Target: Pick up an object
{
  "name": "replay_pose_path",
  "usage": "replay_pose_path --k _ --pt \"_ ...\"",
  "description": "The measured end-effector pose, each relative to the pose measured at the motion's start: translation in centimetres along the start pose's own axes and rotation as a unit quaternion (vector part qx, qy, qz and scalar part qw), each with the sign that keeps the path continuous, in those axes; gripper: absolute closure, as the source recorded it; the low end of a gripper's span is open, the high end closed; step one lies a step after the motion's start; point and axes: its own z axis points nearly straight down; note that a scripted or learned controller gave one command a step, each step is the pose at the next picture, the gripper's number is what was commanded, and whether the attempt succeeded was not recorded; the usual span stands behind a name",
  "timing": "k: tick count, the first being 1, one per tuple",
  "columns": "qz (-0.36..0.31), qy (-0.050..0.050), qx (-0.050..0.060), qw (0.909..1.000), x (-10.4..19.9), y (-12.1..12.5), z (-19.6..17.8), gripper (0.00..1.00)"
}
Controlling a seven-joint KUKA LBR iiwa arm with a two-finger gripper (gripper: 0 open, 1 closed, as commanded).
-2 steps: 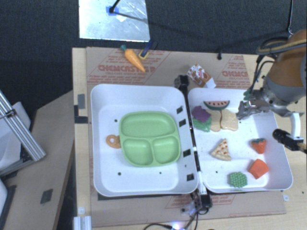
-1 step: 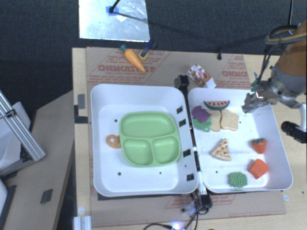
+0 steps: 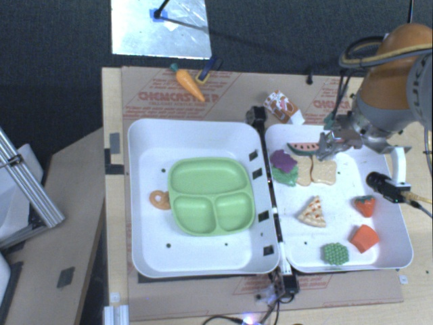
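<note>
Your gripper [image 3: 327,145] is hovering low over the right bin's [image 3: 403,249] far part, its grip unclear, toast slice [image 3: 325,172] lying just nearside of it, watermelon slice [image 3: 300,147] lying just left.

arm [image 3: 399,80]: the right edge cuts it off, you see no base | gripper [image 3: 327,147]: fingers too small and blurred for you to read | watermelon slice [image 3: 301,148]: its right end hides under the gripper | wrapped snack [image 3: 279,105]: label unreadable
</note>
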Motion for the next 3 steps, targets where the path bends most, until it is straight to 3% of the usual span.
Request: replay_pose_path --k 3 --pt "0.0 0.0 0.0 1.0 16.6 0.5 -1.1 1.0"
